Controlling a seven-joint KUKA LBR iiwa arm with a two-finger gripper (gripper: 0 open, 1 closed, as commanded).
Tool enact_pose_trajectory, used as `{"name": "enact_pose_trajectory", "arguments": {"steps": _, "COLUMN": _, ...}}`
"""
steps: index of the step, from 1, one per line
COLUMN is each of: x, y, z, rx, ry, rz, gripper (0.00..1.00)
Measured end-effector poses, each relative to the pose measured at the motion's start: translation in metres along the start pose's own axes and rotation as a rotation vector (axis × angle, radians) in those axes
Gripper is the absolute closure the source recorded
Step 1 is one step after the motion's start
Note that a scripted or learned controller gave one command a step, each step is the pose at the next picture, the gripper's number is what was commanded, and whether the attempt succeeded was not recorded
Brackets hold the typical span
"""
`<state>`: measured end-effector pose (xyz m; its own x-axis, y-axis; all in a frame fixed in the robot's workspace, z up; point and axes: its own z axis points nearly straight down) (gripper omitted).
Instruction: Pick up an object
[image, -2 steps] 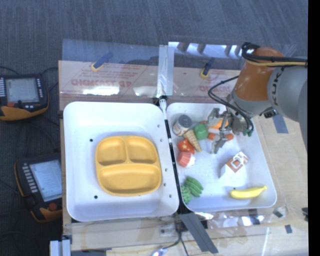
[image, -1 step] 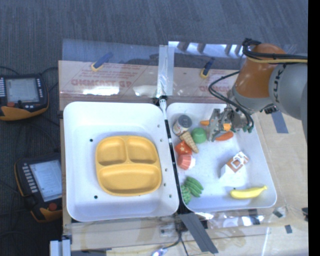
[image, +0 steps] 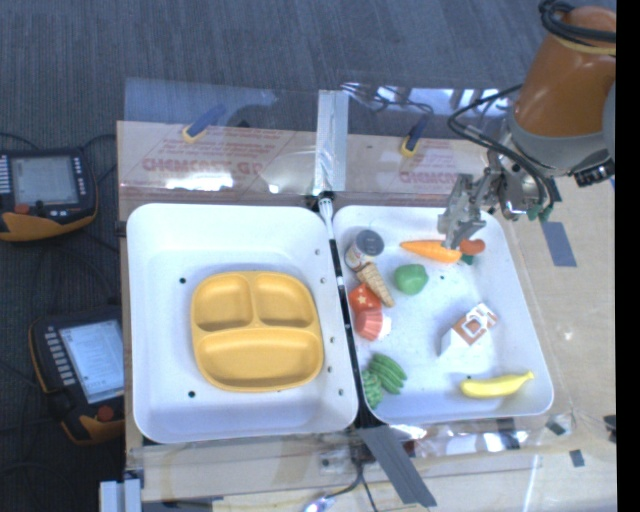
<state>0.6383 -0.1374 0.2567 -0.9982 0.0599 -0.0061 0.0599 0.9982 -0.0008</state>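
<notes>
My gripper (image: 462, 228) hangs over the far part of the right bin (image: 520, 300), its tips just above the right end of an orange carrot (image: 430, 251). Whether anything sits between its tips I cannot make out. Left of the carrot lie a grey round piece (image: 370, 242) and a green ball (image: 410, 279). A beige root-like toy (image: 373, 280) and a red-and-white fruit piece (image: 368, 310) sit near the bin's left wall. A small white-and-orange carton (image: 470, 327), a yellow banana (image: 496, 384) and a green leafy toy (image: 384, 375) lie nearer the front.
The left bin (image: 160, 260) holds a yellow divided plate (image: 258, 330). A raised divider (image: 338, 300) separates the two bins. Two handheld pendants (image: 45, 190) (image: 80, 365) lie on the floor to the left. The grey and orange arm (image: 565, 90) comes in from the upper right.
</notes>
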Motion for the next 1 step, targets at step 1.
{"name": "enact_pose_trajectory", "arguments": {"steps": 1, "x": 0.0003, "y": 0.0, "z": 0.0008, "rx": 0.0, "ry": 0.002, "rz": 0.0, "gripper": 0.0}}
